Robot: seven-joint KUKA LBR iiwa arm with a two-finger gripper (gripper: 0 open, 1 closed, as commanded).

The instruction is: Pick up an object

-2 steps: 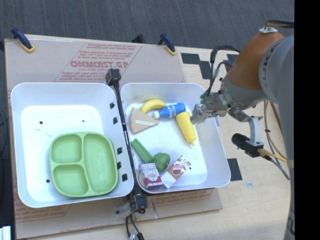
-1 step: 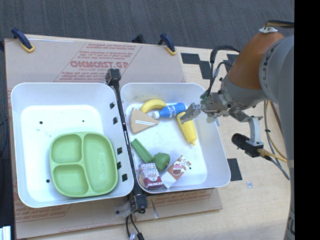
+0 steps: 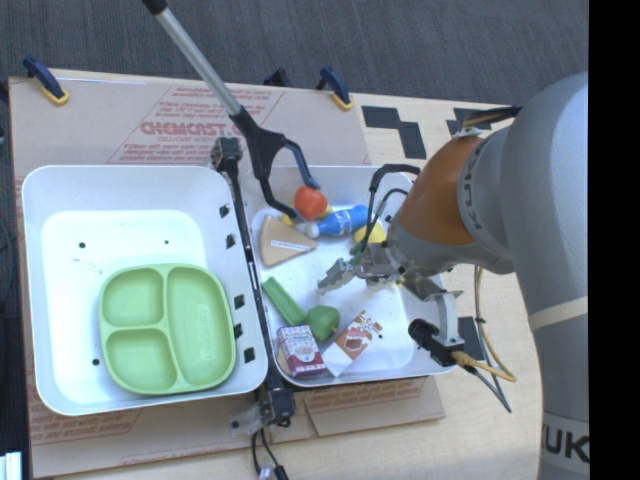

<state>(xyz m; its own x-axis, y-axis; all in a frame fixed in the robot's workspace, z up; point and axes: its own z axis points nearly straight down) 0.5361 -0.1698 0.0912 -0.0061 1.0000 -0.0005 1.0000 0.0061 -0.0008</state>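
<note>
**Grey arm low over the right bin, nothing seen in its grasp**

Grey and orange at the right: arm [image 3: 470,203] reaching in over the right bin [image 3: 425,366], wrist bent down toward the bin's middle. Gripper [image 3: 340,273] low above the white floor, metal tip pointing left. Open or closed – impossible to tell, with the wrist and cables crowding the tip. No object seen held in it.

Things to pick, all lying in the right bin:
- orange ball [image 3: 311,203] near the far wall, just beside a blue bottle [image 3: 340,220] lying on its side
- small yellow piece [image 3: 370,233] at the bottle's right end, close under the wrist
- tan wedge [image 3: 283,240] near the bin's left wall, left of the gripper
- green stick [image 3: 284,300] slanting toward a green lump [image 3: 323,320], below the gripper
- red-and-white packet [image 3: 300,352] at the near wall, beside a brown-and-white packet [image 3: 357,336]

Left bin [image 3: 60,198] alongside, holding a pale green divided plate [image 3: 165,326] in its near half.

Under both bins, cardboard [image 3: 150,118] with red print, held by a blue clamp [image 3: 45,80] at the far left and another blue clamp [image 3: 335,86] at the far middle. From the top edge, a grey rod [image 3: 190,43] slanting down to a black claw [image 3: 268,153] at the seam between the bins – claw end just beside the orange ball.
</note>
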